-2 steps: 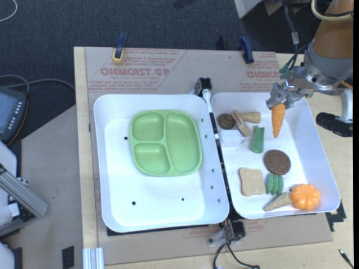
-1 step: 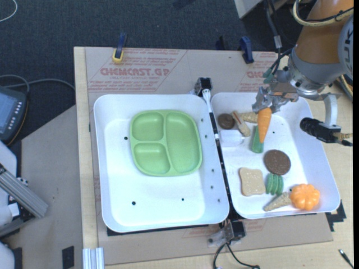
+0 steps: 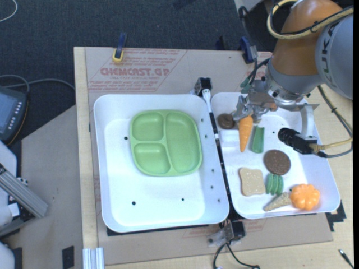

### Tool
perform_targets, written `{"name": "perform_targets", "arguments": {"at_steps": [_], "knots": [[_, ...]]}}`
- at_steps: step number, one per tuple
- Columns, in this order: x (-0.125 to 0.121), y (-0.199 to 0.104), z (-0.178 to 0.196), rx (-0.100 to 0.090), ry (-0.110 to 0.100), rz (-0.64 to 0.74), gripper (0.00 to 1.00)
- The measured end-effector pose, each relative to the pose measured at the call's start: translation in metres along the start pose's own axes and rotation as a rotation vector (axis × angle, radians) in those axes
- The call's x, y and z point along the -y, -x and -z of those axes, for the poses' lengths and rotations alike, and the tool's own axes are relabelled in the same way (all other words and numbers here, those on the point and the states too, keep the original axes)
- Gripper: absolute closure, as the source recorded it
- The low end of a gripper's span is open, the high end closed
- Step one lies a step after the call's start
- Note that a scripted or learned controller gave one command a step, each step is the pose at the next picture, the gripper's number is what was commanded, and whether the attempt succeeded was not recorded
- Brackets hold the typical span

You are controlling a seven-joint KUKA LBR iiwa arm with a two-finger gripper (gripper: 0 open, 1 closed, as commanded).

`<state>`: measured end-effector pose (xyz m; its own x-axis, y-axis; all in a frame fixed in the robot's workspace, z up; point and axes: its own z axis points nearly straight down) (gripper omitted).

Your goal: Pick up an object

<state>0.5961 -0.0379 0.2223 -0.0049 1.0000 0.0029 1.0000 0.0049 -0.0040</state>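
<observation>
My gripper [image 3: 250, 110] hangs low over the back of the right bin [image 3: 331, 178]. Directly under it lies an orange carrot [image 3: 245, 133], thick end up against the gripper and tip pointing toward the front. A green stick-shaped piece [image 3: 257, 139] lies just right of the carrot. A small brown disc [image 3: 226, 120] sits to the gripper's left. The arm's body hides the contact between gripper and carrot.
Further forward in the right bin are a brown round cookie [image 3: 277, 162], a bread slice [image 3: 251, 181], a small green vegetable [image 3: 274, 182], a beige wedge [image 3: 277, 202] and an orange pumpkin [image 3: 305, 196]. The left bin [image 3: 112, 184] holds a green divided plate [image 3: 165, 142].
</observation>
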Motion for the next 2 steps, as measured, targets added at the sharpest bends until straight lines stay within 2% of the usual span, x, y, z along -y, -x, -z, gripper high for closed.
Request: {"name": "perform_targets", "arguments": {"at_steps": [1, 2], "knots": [[0.0345, -0.0446, -0.0044, 0.001, -0.002, -0.001, 1.00], [0.0266, -0.0494, -0.0008, 0.003, 0.005, -0.004, 1.00]]}}
